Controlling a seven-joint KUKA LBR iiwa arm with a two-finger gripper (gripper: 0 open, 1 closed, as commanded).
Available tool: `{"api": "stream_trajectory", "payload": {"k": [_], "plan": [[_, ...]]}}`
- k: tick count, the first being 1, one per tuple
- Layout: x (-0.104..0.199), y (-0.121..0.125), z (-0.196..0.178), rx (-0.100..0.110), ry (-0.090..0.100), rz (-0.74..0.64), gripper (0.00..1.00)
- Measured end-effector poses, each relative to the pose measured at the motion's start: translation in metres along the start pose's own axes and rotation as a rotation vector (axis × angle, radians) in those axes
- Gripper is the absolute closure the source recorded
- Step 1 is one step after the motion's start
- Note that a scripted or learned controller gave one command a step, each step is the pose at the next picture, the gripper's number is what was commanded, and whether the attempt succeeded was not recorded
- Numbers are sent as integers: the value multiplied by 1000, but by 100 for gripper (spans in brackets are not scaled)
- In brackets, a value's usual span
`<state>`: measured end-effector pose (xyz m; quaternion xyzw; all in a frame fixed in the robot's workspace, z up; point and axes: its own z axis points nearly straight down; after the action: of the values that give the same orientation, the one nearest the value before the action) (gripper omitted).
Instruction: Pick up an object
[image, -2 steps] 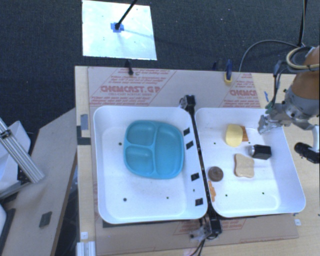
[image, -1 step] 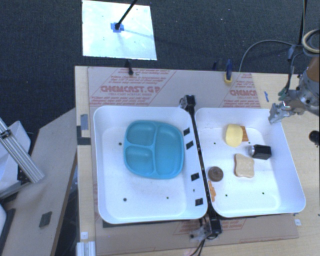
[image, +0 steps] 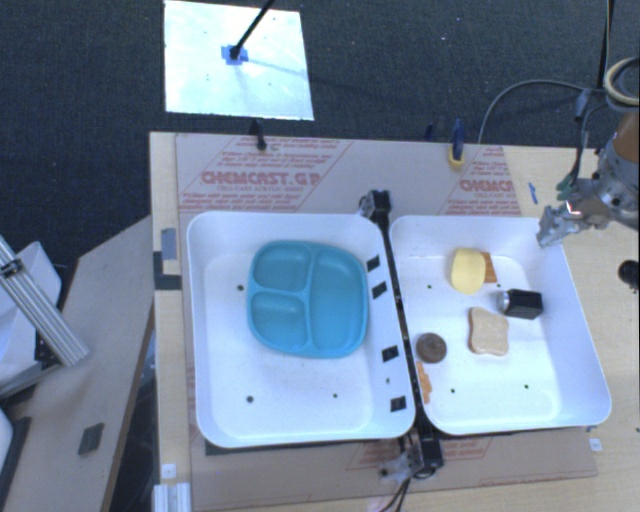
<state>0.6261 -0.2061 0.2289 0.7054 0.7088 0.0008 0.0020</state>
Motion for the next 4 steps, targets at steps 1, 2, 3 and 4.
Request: {"api": "stream_trajectory", "payload": {"k": [1, 2, 3, 4], "plan": [[51, -15, 10, 4, 3, -4, 100], [102, -16, 12, 4, 3, -5, 100], [146, -27, 4, 3, 4, -5, 100], [207, -39, 10, 5, 5, -6, 100]]}}
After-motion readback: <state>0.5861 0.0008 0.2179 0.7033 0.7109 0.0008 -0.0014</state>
